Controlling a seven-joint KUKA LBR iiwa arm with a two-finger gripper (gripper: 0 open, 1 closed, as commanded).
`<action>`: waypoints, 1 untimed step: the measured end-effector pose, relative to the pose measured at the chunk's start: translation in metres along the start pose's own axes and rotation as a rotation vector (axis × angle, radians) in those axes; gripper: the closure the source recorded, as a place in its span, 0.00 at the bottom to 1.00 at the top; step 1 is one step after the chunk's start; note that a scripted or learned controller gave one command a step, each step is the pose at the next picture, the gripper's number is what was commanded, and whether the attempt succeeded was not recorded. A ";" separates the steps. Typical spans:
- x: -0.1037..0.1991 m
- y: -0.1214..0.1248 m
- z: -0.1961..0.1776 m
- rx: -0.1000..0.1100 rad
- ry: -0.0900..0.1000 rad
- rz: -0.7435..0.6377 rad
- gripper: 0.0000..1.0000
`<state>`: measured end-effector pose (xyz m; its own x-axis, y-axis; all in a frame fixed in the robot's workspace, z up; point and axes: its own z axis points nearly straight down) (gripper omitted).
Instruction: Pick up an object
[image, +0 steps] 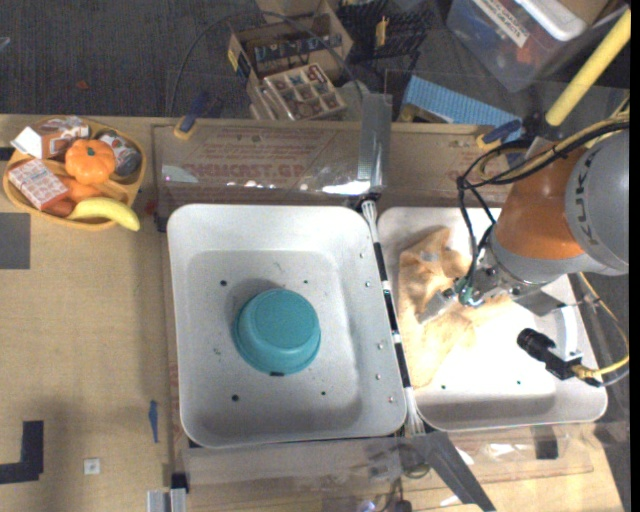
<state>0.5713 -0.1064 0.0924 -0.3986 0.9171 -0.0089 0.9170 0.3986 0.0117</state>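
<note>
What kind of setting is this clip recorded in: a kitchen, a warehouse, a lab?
Most likely a robotics lab bench for grasping trials. Two white bins sit side by side under the arm, a bowl of toy food waits at the bench's corner, and cables and storage boxes clutter the floor behind.

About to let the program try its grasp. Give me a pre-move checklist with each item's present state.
1. Arm is over the right bin: ok.
2. tool sits above the tan cloth, the nearest thing to pick: ok.
3. Cloth actually caught in the tool: cannot tell; the wrist hides the contact.
4. Cloth lies inside the bin, against its left wall: ok.
5. Teal bowl, upside down in the left bin, is apart from the arm's path: ok.
6. Cables near the wrist free of the bin rim: cannot tell.
</note>
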 end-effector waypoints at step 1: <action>0.000 0.001 -0.011 -0.005 0.001 0.002 1.00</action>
<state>0.5724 -0.1060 0.1031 -0.3969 0.9178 -0.0082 0.9177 0.3970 0.0165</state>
